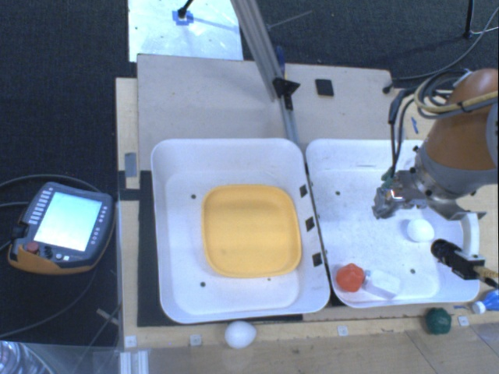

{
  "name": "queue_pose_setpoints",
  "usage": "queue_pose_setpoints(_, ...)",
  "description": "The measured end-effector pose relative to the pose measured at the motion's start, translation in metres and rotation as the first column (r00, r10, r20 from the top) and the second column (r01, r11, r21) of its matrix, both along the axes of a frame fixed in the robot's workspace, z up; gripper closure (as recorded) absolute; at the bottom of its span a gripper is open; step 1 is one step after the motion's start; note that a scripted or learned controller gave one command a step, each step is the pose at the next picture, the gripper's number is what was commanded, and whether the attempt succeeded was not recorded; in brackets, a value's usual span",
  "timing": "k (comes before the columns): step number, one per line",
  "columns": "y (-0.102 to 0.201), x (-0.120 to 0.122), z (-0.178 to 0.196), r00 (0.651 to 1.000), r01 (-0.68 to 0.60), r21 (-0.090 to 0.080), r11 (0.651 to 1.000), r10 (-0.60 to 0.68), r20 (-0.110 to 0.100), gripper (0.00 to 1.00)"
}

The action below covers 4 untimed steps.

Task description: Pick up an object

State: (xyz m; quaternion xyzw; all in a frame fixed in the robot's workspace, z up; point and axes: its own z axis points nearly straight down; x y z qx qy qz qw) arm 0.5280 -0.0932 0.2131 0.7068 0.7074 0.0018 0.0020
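My gripper (387, 203) hangs over the right bin (343, 170), near its middle right. Just right of the gripper and slightly nearer the front, a white egg-shaped ball (419, 230) lies on the bin floor, apart from the gripper. At the bin's front left sits a red-orange round object (350, 277), and a pale clear-and-white object (383, 285) rests against its right side. Nothing shows between the gripper's tips.
The left bin (175, 232) holds a square yellow plate (252, 230). A white egg (240, 334) and a dark green ball (438, 320) lie on the bench in front of the bins. A teach pendant (58, 226) lies at far left.
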Motion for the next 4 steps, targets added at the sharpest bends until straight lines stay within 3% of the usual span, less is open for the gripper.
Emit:
queue_pose_setpoints(2, 0.099, 0.053, 0.021, 1.0, -0.005, 0.002, 1.0, 0.005, -0.004, 1.0)
queue_pose_setpoints(4, 0.192, 0.089, 0.002, 1.0, -0.003, 0.001, 1.0, 0.003, -0.005, 1.0)
